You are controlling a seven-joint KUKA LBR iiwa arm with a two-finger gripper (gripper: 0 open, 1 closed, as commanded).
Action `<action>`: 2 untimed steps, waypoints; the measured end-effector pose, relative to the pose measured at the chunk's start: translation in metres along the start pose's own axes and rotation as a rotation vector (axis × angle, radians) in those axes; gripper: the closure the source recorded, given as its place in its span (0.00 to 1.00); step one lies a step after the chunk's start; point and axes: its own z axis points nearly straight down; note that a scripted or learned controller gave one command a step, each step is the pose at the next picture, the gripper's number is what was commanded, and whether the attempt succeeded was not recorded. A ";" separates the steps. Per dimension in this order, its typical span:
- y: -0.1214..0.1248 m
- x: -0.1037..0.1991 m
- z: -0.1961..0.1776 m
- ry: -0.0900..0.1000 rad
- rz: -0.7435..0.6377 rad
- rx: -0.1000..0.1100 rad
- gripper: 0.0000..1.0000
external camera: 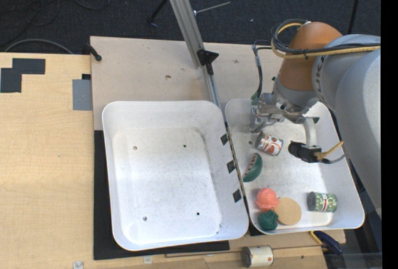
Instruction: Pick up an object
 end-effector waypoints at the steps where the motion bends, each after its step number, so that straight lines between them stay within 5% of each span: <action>1: 0.001 -0.003 -0.043 -0.001 0.004 -0.006 1.00; 2: 0.002 -0.011 -0.103 -0.002 0.002 -0.007 1.00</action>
